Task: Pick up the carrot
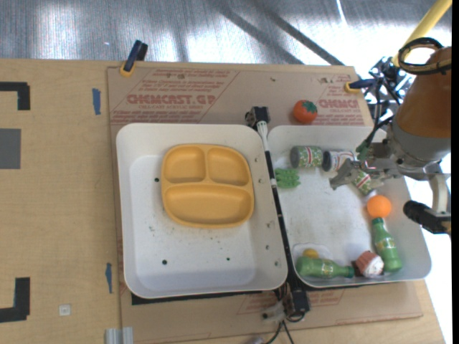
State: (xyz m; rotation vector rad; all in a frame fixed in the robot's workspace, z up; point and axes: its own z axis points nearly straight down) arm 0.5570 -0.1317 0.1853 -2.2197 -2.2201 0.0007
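Nearby, cans point(310, 156), bottles point(324, 268), orange ball point(379, 206).

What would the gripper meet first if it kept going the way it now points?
The gripper points left and down into the right bin. It would likely meet bare bin floor first, below the can; depth is unclear.
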